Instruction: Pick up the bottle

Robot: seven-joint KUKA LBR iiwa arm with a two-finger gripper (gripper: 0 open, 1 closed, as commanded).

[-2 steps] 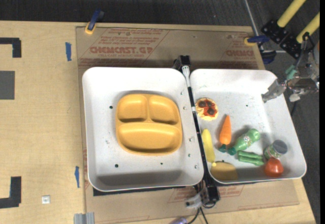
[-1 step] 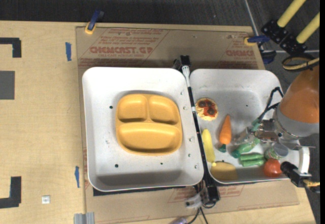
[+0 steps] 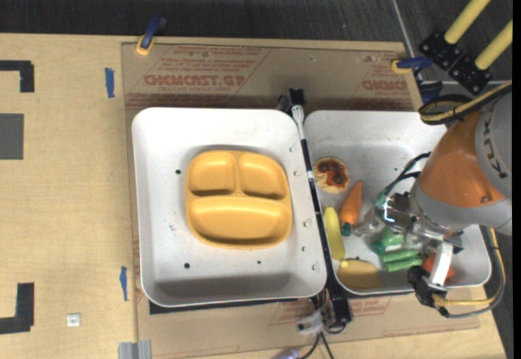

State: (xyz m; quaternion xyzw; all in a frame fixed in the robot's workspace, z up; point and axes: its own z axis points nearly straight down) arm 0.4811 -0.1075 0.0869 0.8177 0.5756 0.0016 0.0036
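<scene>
The left bin (image 3: 155, 211) carries a yellow three-compartment plate (image 3: 238, 196), lying flat near its middle. The right bin (image 3: 370, 133) is crowded along its near half: a small toy pizza (image 3: 331, 172) sits toward the dividing edge, an orange carrot (image 3: 352, 201) lies tilted just beside it, a yellow banana (image 3: 332, 232) runs along the left wall, and a tan bread-like piece (image 3: 360, 270) rests at the near wall. The arm (image 3: 464, 178) reaches in from the right and covers much of that bin's right side, with the gripper (image 3: 396, 229) low among the toys. The green bottle (image 3: 392, 251) lies on its side in the near part of the right bin, right under the gripper, between the carrot and bread piece; its shape is partly hidden. The state of the jaws cannot be told, since the wrist hides them.
</scene>
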